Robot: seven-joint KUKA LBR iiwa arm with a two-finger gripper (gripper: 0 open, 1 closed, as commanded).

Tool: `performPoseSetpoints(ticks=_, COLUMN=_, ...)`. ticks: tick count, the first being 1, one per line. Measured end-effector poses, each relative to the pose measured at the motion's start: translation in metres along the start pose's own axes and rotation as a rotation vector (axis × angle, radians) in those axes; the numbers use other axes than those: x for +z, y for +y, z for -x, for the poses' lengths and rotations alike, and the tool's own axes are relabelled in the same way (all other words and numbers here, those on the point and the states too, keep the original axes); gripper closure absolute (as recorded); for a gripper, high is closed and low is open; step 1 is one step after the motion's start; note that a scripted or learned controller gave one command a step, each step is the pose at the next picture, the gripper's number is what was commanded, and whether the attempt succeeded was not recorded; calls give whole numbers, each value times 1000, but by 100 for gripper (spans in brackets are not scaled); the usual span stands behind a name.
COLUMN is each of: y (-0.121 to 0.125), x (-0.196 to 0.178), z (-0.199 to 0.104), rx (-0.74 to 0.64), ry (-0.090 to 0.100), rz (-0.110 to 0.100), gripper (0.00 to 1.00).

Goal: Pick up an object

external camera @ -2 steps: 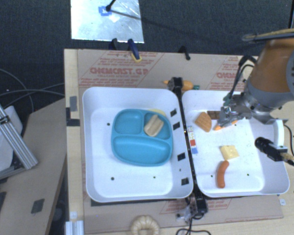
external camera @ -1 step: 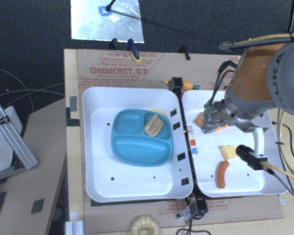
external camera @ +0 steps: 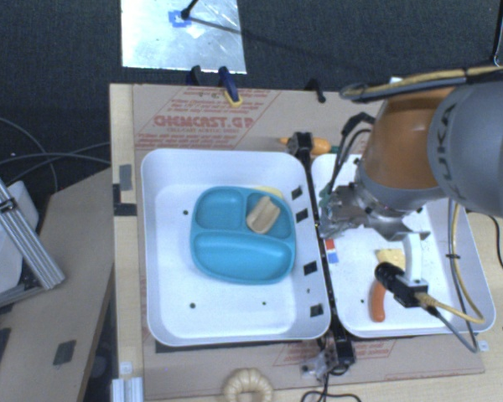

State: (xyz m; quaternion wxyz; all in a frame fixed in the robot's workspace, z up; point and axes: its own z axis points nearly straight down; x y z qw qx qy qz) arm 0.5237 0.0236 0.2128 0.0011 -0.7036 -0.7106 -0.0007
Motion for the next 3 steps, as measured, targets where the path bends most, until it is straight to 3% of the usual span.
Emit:
performPoseSetpoints(ticks=1, y=-1, x=-4, z=-9, rx=2, ry=-2, rz=2, gripper=100)
performPoseSetpoints(ticks=2, y=-5, x=-7, z=6, rx=9, ry=-2, rz=2, gripper=100)
performPoseSetpoints(ticks=3, y=4, x=-21, z=-3, rx=4, ry=-2, rz=2, gripper=100)
